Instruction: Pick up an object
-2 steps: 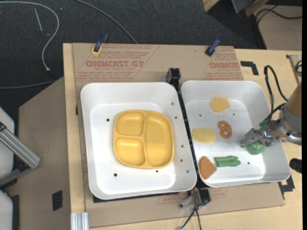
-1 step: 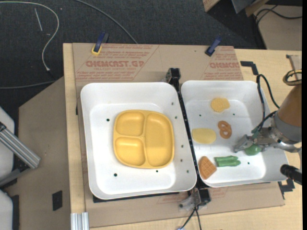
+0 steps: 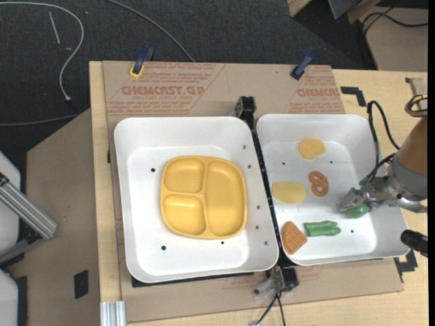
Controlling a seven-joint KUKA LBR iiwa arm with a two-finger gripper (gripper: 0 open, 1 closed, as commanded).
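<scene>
We see the arm (image 3: 416, 156) cut off by the frame's right edge. At the gripper (image 3: 358, 202), a small green piece (image 3: 356, 210) sits partly hidden; we cannot tell what it is or whether it is held.

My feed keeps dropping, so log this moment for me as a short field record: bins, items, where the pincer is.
left bin: holds yellow divided tray
right bin: pale yellow round piece, pretzel, yellow oval piece, waffle, green item
pincer: low over right bin's right side, something green at its tip
grasp: cannot tell
</scene>
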